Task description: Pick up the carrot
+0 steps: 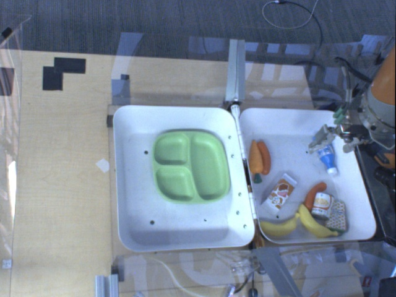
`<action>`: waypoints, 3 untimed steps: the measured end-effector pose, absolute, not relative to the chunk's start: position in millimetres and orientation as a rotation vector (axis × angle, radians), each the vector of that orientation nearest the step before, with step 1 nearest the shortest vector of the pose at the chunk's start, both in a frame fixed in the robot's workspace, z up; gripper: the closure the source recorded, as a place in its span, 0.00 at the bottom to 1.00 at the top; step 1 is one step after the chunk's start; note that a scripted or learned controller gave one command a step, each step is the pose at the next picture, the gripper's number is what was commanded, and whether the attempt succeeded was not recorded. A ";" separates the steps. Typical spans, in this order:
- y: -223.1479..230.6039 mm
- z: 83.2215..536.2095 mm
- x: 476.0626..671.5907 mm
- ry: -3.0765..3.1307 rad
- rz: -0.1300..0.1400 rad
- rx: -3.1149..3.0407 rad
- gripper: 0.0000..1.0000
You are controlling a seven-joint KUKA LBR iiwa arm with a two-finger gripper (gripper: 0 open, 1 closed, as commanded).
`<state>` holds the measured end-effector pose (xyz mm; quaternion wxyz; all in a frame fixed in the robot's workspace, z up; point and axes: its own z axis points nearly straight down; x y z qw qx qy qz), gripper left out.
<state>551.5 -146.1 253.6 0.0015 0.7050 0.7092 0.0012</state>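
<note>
Camera view, looking down at a slant. Two white bins are sitting side by side on the worktop (68, 184). The left bin (133, 228) is carrying a green divided plate (189, 166), lying flat in the middle, well away from the arm's side and not part of this job.

The right bin (291, 125) is holding the clutter. The carrot (256, 158) is lying lengthwise against the bin's left wall, just beside the divider between the bins, with a redder, similarly shaped piece (265, 156) touching it on the right. That pairing is likely making a clean pinch awkward: the wall on one side, a neighbour on the other.

Nearer the front edge, a small printed carton (280, 194) is lying tilted, a banana (278, 228) is curving along the front wall, and a second banana (317, 224) is lying next to a small can (321, 204) and a patterned pouch (337, 215).

The end effector (337, 135) is hanging over the bin's right part, well apart from the carrot, its fingers spread and pinching nothing. A blue-and-white tube (327, 159) is lying just below it. Judging by this, the approach to the carrot is not yet begun; the arm is needing to cross leftward over the bin.
</note>
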 end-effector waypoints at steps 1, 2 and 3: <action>-122.4 95.2 541.4 1.984 0.004 2.433 0.00; -121.7 106.0 543.0 1.983 0.010 2.431 1.00; -69.2 185.3 533.6 1.431 0.006 2.794 1.00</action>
